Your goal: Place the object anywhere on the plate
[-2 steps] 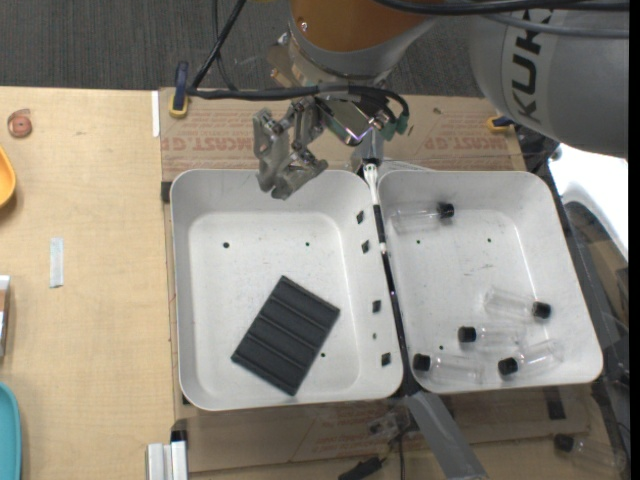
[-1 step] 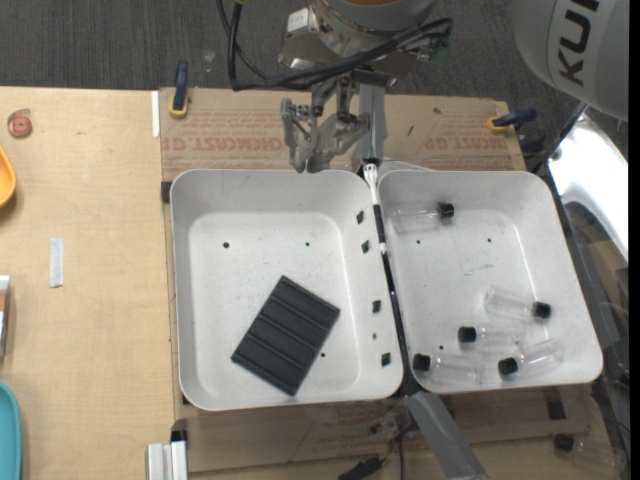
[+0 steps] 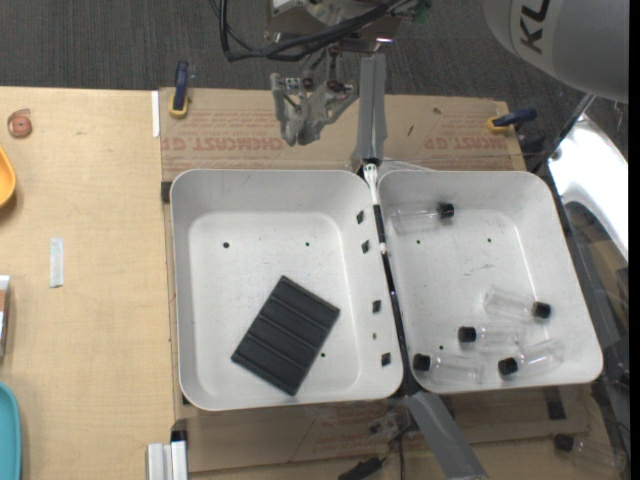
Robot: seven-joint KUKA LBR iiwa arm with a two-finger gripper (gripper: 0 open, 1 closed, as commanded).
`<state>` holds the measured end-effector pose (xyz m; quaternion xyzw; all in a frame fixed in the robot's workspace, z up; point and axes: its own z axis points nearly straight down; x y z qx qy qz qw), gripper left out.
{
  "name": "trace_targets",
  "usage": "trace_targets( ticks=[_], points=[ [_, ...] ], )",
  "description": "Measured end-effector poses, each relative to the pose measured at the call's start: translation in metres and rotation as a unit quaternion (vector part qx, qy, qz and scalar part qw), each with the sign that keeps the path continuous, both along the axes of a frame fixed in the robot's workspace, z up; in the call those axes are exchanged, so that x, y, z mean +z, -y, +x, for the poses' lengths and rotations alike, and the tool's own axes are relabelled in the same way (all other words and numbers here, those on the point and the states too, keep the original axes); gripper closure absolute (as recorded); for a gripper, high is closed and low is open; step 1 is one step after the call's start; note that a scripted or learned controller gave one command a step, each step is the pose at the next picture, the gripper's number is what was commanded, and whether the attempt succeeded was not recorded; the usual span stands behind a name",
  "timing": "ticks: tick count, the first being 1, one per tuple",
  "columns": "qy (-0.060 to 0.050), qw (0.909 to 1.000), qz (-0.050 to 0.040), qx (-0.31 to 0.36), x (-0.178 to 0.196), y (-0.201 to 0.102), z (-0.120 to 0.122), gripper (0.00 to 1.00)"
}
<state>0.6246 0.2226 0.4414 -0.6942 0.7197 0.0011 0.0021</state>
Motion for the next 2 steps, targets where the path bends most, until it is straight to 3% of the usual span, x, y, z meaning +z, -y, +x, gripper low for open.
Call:
trace_targets(
  ticks=[1, 2],
  points=[
    [0.000, 0.9814, 0.0002, 0.192, 0.000, 0.010, 0.036, 1.00],
    [0.001, 0.8807, 0.0004, 0.474, -0.001, -0.006, 0.035, 1.00]
  ],
)
